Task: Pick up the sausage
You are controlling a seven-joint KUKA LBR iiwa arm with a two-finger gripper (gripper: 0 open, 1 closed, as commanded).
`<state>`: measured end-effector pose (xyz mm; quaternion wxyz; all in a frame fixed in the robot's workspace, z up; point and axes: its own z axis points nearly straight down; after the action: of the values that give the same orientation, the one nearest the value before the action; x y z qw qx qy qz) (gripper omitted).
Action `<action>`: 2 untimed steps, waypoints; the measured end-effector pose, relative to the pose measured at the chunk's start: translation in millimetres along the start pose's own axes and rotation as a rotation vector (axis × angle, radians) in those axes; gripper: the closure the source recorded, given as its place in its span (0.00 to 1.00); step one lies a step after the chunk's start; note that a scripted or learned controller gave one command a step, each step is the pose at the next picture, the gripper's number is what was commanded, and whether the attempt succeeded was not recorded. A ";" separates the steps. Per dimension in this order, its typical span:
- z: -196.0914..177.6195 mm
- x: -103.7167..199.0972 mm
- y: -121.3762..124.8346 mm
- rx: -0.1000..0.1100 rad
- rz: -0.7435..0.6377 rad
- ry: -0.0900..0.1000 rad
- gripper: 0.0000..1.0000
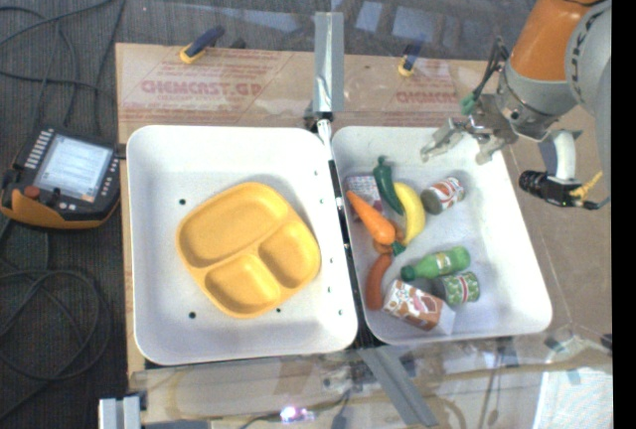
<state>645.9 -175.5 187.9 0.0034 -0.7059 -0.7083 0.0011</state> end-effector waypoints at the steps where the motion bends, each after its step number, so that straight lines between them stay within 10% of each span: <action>1: 40.0 27.7 -82.2 0.002 -0.002 -0.002 0.00; 2: 98.8 74.3 -117.8 -0.023 0.247 -0.007 0.00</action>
<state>527.3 -101.3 90.1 -0.0073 -0.7876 -0.6161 -0.0040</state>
